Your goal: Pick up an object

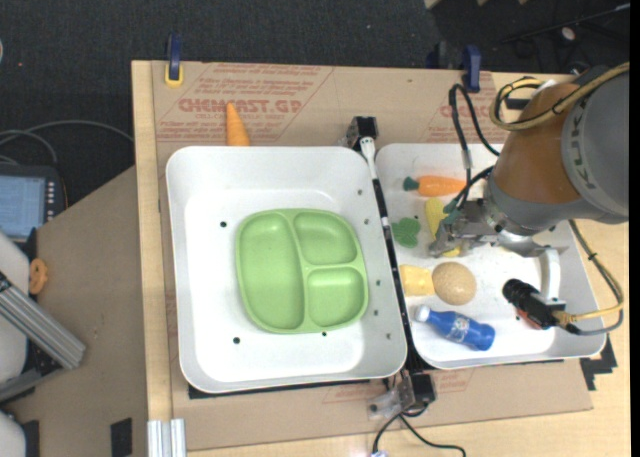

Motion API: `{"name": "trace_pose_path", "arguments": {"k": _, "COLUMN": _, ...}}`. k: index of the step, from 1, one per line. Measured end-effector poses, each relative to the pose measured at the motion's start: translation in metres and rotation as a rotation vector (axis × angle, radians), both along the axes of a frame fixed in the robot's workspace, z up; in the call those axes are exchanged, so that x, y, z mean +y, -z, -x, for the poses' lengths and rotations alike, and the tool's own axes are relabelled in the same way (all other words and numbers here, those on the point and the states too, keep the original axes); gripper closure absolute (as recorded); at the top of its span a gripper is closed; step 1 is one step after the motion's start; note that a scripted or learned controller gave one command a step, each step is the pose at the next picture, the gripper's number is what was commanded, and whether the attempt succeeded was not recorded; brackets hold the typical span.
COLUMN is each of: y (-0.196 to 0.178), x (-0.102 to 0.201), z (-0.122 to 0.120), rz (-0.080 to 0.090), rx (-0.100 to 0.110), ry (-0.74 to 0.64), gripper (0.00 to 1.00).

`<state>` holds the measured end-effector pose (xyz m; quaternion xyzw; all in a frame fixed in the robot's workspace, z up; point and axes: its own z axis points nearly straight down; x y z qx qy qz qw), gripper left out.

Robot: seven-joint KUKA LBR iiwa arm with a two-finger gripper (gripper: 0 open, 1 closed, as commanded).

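Note:
The right bin [500, 345] holds several small things. An orange carrot [440, 185] lies near its back edge, with a yellow piece [434, 212] just in front of it. A green item [406, 233] sits near the bin's left wall. Further forward lie a yellow wedge [418, 282], a tan round ball [455, 283] and a blue bottle [458, 329]. My gripper [453, 235] hangs low over the middle of this bin, right of the green item, beside the yellow piece and just behind the tan ball.
The left bin [200, 195] bears a green divided plate [300, 270]. Another orange carrot [236, 126] lies on the cardboard behind that bin. The arm's grey and orange body [560, 165] covers the right bin's back right part.

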<state>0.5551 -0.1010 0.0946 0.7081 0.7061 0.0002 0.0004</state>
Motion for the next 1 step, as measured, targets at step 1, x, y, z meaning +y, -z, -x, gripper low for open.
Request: {"name": "trace_pose_path", "arguments": {"k": 1, "y": -0.0967, "x": 0.064, "z": -0.0716, "rz": 0.0, "rx": -0.014, "ry": -0.011, "gripper": 1.0}}
